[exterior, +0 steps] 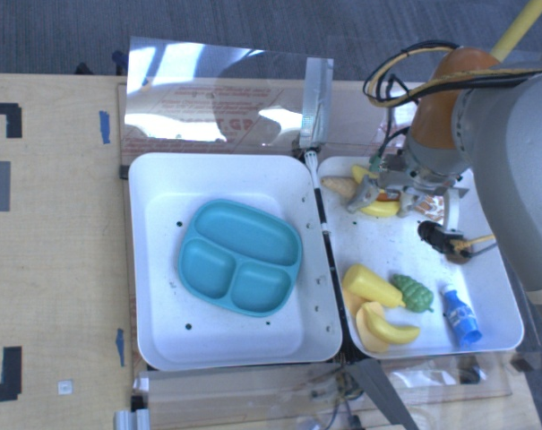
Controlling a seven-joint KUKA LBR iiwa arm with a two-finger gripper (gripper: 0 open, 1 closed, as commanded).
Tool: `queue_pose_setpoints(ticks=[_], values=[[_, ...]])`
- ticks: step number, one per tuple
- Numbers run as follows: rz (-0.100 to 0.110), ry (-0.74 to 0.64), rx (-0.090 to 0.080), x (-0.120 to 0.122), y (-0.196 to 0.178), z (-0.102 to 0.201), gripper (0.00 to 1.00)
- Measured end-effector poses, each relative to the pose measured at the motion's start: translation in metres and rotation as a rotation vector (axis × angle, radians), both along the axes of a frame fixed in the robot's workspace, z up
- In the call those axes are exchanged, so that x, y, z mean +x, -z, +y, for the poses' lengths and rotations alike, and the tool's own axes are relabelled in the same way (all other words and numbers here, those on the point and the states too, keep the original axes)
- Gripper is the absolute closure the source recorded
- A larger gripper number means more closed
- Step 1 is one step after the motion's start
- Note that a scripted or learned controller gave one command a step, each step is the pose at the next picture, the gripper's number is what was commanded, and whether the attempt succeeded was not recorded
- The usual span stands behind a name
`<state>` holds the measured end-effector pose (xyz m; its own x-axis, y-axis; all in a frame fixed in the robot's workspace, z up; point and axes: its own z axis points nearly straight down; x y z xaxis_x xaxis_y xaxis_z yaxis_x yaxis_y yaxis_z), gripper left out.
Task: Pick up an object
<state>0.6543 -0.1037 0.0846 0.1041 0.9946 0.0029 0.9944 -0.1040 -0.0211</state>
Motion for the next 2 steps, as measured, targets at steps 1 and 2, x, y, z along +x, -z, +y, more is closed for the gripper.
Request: queue_pose_setpoints(ticks=[1, 2], values=[[0.000, -0.007, -0.005, 0.000, -0.010, 0.000, 1.00], [-0.032, 0.023, -0.004, 0.015, -0.106, 0.080, 1.00]])
